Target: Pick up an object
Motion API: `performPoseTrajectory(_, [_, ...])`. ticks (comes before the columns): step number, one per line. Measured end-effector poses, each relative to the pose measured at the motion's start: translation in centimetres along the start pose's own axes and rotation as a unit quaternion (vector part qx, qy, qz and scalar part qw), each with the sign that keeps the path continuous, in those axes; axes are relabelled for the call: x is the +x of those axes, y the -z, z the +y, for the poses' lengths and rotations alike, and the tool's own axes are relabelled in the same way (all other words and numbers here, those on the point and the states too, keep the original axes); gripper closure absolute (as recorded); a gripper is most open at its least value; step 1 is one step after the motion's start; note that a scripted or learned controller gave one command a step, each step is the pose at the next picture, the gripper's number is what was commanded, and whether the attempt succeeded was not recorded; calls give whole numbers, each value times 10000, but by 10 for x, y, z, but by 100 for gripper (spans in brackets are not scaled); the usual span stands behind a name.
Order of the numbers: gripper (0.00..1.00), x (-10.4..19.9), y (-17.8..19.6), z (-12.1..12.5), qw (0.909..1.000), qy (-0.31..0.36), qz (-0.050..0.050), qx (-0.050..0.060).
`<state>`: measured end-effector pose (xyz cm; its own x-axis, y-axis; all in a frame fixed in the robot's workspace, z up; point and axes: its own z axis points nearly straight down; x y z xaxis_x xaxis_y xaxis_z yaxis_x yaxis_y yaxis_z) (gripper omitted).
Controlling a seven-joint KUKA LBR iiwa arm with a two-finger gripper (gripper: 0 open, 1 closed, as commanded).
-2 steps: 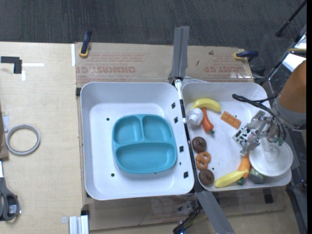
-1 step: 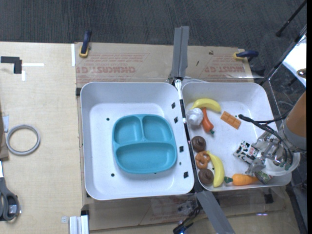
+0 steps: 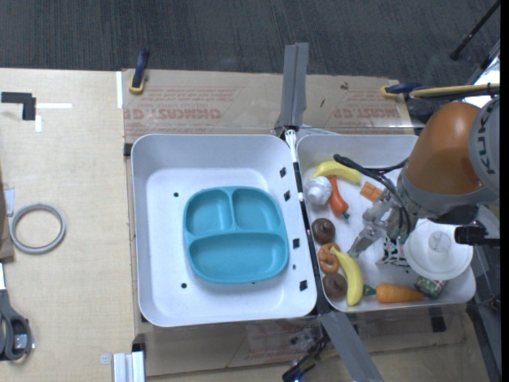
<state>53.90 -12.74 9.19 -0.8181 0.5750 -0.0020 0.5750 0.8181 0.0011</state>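
Even, bright overhead light falls on the surface (image 3: 64,150). The left white bin (image 3: 151,237) shows soft shading along its inner walls and mild glare on its floor. Focus is fairly sharp at centre; the far-right edge looks overexposed and slightly blurred.

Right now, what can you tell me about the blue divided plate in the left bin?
The blue divided plate looks like smooth teal plastic, a rounded rectangle with three compartments: two smaller ones at the far side and one wide one at the near side. It lies flat and upright on the floor of the left bin, roughly centred, apart from the walls. Its compartments hold nothing, and nothing else touches it.
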Motion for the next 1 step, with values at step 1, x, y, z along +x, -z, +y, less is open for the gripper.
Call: performPoseTrajectory(1, [0, -65, 4, 59, 9992, -393, -8, 4])
